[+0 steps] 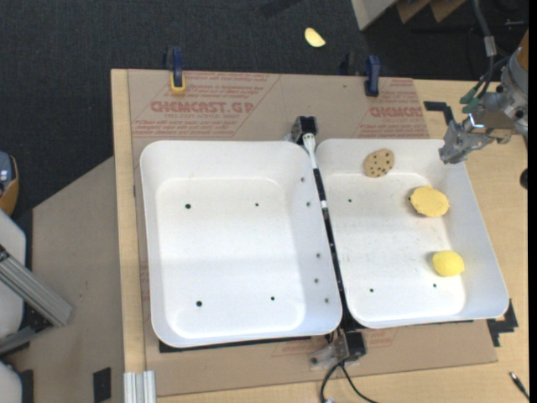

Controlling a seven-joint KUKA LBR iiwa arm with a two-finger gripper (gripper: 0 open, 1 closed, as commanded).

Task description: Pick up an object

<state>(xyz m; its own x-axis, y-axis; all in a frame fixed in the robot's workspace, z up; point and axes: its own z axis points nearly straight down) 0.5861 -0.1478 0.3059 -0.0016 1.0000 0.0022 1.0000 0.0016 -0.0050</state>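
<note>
Camera view: gripper [457,145] hangs over the right bin [478,225] at its far right corner, fingers pointing down; can't tell if they're spread or pressed together, and nothing shows between them. Three candidates in that bin: cookie [378,163] near the far edge, yellow disc [429,201] by the right edge, yellow lump [449,264] toward the near right corner. Left bin [159,225] has nothing to grab. Best bet prob. the disc, closest to the gripper: centre over it, then descend straight, w/ room from the bin wall.
</note>
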